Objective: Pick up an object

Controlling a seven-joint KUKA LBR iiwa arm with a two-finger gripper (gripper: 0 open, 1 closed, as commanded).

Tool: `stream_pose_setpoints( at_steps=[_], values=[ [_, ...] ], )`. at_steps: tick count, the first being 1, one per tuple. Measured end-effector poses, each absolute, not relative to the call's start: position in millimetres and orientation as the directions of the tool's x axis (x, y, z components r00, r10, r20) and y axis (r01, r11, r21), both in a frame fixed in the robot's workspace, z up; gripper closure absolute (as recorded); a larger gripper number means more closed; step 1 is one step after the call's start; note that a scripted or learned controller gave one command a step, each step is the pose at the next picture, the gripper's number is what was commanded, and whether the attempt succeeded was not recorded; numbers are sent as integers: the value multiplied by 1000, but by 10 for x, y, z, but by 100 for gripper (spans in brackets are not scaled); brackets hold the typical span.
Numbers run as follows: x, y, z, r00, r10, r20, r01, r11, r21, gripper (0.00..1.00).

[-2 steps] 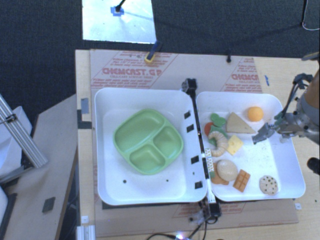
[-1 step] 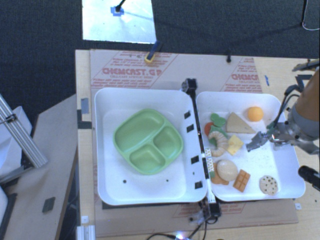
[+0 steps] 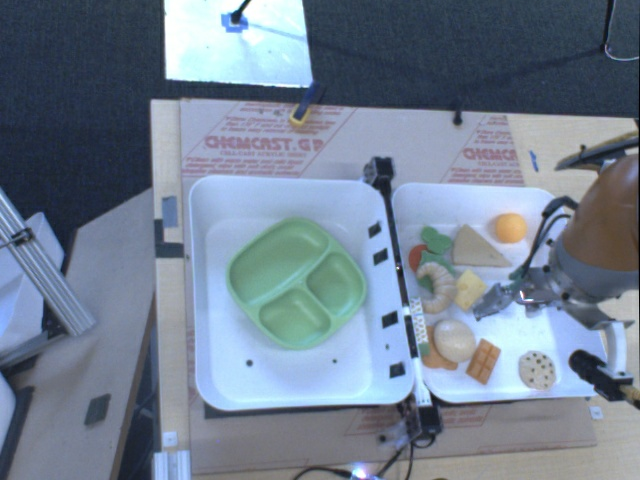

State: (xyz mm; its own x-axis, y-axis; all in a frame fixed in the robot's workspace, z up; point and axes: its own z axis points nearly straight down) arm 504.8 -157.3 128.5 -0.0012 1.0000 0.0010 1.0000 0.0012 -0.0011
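Pincer [image 3: 487,306] low in right bin [image 3: 575,388], just at 3 o'clock of yellow cube [image 3: 469,289]; can't tell its state. Cube looks light, rigid plastic, a bit slick: grip its flat opposite faces, mid-height.

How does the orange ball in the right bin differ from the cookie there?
The orange ball is round and plain orange; the cookie is a flat, pale disc with dark specks. The ball lies near the right bin's far wall, the cookie near its front wall. Both lie loose, apart from the gripper.
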Motion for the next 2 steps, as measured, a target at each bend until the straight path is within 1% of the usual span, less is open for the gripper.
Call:
stream_pose_setpoints(
  at_steps=[1, 2],
  values=[
    [5052, -1569, 827, -1, 1000, 1, 1000, 1, -1, 0],
    [5063, -1576, 951, -1, 1000, -2, 1000, 1, 4, 100]
  ],
)
